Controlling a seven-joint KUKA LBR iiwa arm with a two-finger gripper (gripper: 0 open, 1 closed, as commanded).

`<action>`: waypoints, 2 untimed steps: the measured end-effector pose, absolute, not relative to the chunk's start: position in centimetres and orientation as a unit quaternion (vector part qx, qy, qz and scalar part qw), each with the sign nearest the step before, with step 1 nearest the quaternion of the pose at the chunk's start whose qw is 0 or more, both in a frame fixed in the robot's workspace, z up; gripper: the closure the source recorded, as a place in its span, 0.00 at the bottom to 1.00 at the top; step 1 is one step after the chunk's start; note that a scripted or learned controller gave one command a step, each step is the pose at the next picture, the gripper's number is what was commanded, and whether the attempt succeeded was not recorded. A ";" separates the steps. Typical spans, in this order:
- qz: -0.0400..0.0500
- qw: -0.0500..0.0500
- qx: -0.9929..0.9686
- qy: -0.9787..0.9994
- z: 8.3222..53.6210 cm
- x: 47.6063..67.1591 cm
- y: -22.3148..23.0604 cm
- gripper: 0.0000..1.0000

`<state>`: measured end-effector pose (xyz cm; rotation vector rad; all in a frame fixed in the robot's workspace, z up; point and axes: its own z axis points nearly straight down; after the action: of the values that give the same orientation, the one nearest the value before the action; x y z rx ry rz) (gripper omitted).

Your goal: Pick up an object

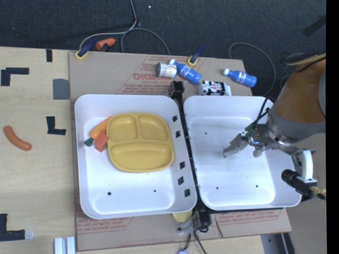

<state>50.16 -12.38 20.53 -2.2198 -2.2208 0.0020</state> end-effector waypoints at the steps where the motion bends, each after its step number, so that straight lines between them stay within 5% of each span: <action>1: 0.002 0.000 -0.710 -0.704 19.6 48.3 -20.2 0.00; 2: 0.000 0.001 -0.704 -0.710 10.5 61.0 -16.8 0.00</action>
<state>60.98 -16.79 10.47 -2.2112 -2.2294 -0.0009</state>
